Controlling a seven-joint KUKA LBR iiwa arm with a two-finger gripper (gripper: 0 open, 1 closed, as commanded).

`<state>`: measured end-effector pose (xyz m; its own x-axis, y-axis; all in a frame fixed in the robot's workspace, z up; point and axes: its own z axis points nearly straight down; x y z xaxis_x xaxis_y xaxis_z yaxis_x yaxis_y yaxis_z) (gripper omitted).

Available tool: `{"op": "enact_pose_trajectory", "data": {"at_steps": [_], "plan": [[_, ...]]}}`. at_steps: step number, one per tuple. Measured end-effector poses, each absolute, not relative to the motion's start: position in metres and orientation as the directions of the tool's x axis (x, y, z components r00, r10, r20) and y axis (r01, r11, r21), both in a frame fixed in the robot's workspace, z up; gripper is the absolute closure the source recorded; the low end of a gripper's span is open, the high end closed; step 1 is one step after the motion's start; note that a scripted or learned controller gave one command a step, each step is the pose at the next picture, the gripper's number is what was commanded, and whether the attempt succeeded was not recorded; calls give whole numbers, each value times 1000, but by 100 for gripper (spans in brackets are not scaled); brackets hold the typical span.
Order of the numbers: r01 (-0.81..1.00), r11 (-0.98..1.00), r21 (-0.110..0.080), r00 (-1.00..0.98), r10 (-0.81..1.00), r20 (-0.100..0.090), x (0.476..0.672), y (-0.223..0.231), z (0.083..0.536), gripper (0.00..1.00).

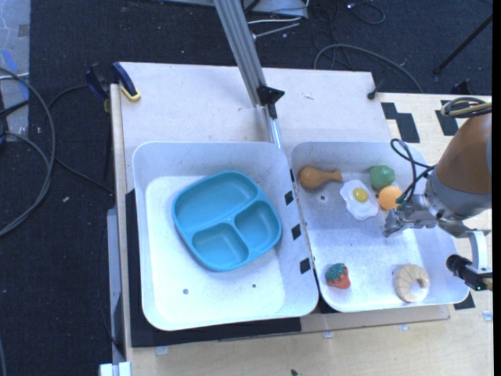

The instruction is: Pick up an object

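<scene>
Hanging low over the right bin (pixel 438 292), the tool (pixel 394 225) sits at the end of the grey arm (pixel 462 171) that comes in from the right, and it is too small and dark to tell how it is set. Far off to its left, in the other bin (pixel 156 304), lies a blue tray (pixel 226 219) with three parts, well out of the way. Closer on the left are a brown toy drumstick (pixel 315 178) and, lower down, a little strawberry (pixel 337 275). Just up and left of the tool is a fried egg (pixel 358 199). An orange ball (pixel 388 198) is right above the tool, nearly touching it, so it looks like the thing to pick up. A green ball (pixel 381 176) sits just past that. Below the tool rests a pale bun (pixel 411 281). The egg and green ball crowd the orange one, so a grab could bump them.
</scene>
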<state>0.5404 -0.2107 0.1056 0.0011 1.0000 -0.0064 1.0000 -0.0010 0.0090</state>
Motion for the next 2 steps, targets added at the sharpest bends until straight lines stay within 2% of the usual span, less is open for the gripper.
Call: {"op": "enact_pose_trajectory", "data": {"at_steps": [1, 2], "plan": [[1000, 2, 4, -2, 1000, -2, 544, -207, 149, 100], [1000, 3, 5, -3, 1000, -2, 540, -199, 198, 100]]}}
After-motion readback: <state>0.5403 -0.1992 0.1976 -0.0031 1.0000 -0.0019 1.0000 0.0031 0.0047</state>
